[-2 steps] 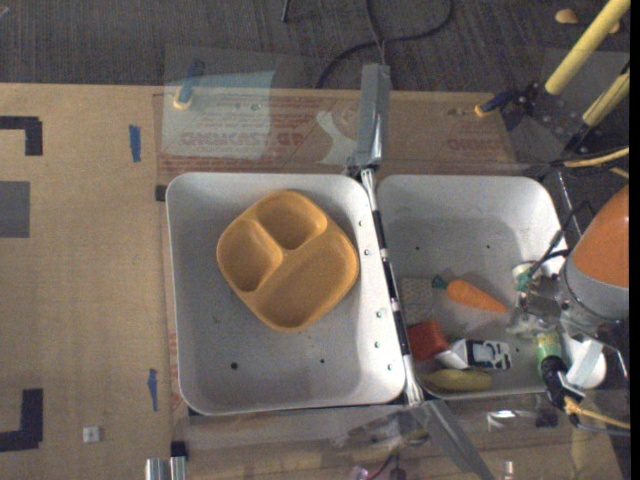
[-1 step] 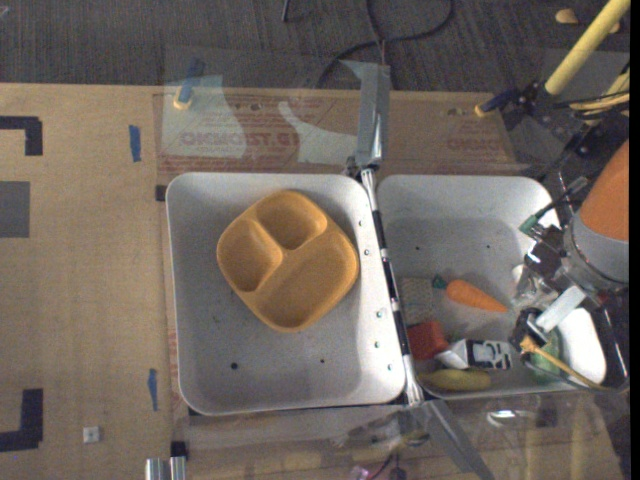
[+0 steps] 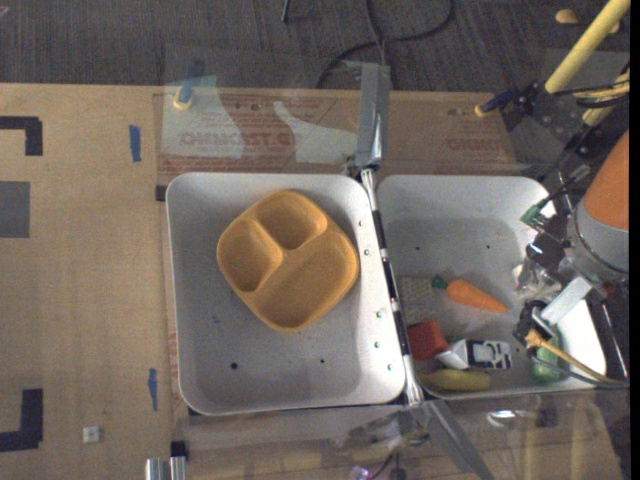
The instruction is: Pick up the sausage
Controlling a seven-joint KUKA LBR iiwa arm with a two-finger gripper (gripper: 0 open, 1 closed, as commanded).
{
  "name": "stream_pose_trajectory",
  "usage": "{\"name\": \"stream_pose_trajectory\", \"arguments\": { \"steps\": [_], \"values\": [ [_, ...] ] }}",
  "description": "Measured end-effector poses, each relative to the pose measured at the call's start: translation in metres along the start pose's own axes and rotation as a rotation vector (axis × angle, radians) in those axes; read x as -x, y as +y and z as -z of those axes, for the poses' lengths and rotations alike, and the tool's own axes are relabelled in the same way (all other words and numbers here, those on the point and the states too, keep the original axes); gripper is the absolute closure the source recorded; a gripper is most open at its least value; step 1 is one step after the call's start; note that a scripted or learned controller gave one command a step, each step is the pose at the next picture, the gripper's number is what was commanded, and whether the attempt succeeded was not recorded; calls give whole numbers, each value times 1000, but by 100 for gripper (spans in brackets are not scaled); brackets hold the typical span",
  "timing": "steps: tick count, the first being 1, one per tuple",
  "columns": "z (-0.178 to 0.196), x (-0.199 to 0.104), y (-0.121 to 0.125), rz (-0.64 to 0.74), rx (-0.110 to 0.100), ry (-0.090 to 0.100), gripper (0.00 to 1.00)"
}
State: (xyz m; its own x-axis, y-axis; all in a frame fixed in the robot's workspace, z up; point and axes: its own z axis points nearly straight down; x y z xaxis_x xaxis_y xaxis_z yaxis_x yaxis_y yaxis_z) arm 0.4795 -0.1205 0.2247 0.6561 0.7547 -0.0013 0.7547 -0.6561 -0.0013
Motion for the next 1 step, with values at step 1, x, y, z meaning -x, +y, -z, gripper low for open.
{"name": "stream_pose_trajectory", "arguments": {
  "steps": [1],
  "values": [
    [9, -1, 0, 3, -1, -2, 100]
  ]
}}
